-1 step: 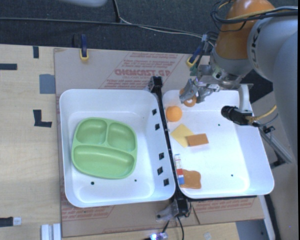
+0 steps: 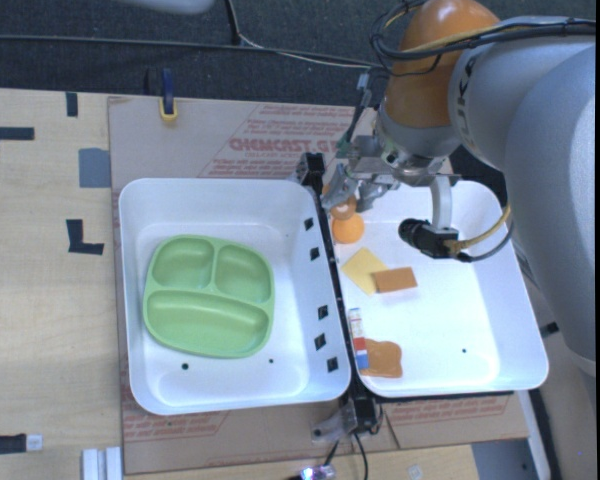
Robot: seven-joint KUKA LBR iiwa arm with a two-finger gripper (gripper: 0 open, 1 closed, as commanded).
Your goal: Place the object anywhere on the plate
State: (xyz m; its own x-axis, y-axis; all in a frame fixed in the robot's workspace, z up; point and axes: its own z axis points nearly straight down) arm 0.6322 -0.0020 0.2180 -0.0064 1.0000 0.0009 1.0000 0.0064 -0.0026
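Note:
A light green divided plate point(image 2: 208, 296) lies in the left bin point(image 2: 140, 218). In the right bin point(image 2: 480, 328), close to the dividing wall, sits a small orange round object point(image 2: 349, 229). My gripper point(image 2: 345, 200) hangs directly over it at the bin's back left corner, with its tip touching or just above the object's top. A yellow flat piece point(image 2: 359, 266) and a brown flat piece point(image 2: 396, 280) lie just in front of the orange object.
Another brown piece point(image 2: 384, 359) and a small red, white and blue item point(image 2: 357, 334) lie near the right bin's front left. A black cable fitting point(image 2: 427, 236) hangs off the wrist over the right bin. The bins' shared wall point(image 2: 326, 288) stands between object and plate.

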